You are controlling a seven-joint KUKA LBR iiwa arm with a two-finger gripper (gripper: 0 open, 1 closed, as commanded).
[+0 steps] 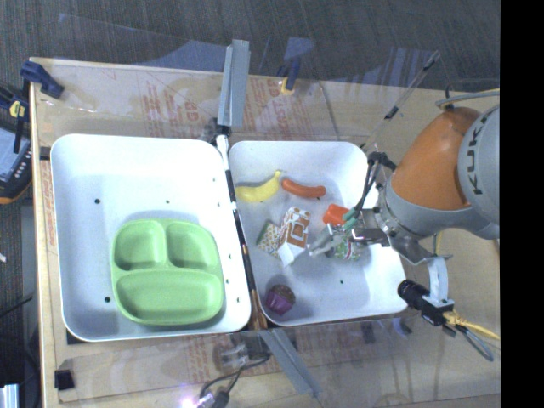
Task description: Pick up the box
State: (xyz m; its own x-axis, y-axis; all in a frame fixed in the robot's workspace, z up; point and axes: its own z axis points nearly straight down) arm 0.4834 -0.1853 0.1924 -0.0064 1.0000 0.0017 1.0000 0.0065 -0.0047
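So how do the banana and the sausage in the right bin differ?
The curved yellow banana lies nearer the bin's left wall; the straight orange-red sausage sits further right. The banana looks thicker. Both lie flat near the far side of the right white bin.

Wooden bench (136,109) (clear sheeting over it) on dark carpet (127,15).

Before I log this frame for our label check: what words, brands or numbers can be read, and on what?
"KU": white letters on the grey arm, cut off by the frame.
Box: red and white print, too small to read.
Bench: faint reddish printing, too blurred to read.
Gripper: no readable marking.
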